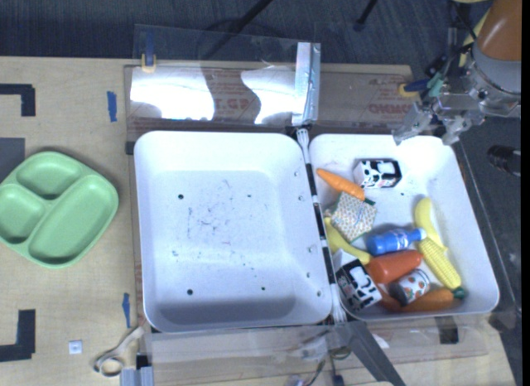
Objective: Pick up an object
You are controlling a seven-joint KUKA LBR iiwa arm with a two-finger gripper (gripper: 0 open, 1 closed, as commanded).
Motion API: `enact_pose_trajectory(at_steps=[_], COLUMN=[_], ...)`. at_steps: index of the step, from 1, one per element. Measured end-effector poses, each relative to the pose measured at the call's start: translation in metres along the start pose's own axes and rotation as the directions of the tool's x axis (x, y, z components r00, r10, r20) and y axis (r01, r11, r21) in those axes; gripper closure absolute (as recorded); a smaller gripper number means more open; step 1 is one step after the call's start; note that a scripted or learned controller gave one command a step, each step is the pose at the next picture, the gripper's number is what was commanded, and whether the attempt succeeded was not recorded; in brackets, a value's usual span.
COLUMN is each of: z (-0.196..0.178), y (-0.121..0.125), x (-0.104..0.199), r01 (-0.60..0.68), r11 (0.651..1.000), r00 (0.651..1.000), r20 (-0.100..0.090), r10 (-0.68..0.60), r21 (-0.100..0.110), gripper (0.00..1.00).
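Gripper (431, 127) hangs over right bin's (476, 210) far rim — jaw state: can't tell, nothing seen held. Toys sit below: carrot (339, 182), blue bottle (396, 239), corn (439, 262). Aim for carrot — least crowded, descend straight.

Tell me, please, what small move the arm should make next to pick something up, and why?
Probably travel inward over the right bin and lower toward the carrot. The gripper sits above that bin's far right corner with nothing visibly in it, and the carrot lies fairly apart near the top of the pile.
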State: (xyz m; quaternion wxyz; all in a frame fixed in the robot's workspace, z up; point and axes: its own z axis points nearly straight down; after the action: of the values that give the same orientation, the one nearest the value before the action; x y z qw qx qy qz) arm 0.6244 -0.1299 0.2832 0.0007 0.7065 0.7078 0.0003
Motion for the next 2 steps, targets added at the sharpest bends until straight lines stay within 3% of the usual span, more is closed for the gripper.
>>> enact_pose_trajectory(at_steps=[1,2], z=[0.086,0.187], y=[-0.024,-0.017], x=[-0.049,-0.080], r01=[0.095,0.304], r11=[0.996,0.953], r00=[0.996,0.953], r20=[0.000,-0.001], r10=[-0.095,-0.304], r21=[0.000,-0.004], gripper=[0.00,0.00])
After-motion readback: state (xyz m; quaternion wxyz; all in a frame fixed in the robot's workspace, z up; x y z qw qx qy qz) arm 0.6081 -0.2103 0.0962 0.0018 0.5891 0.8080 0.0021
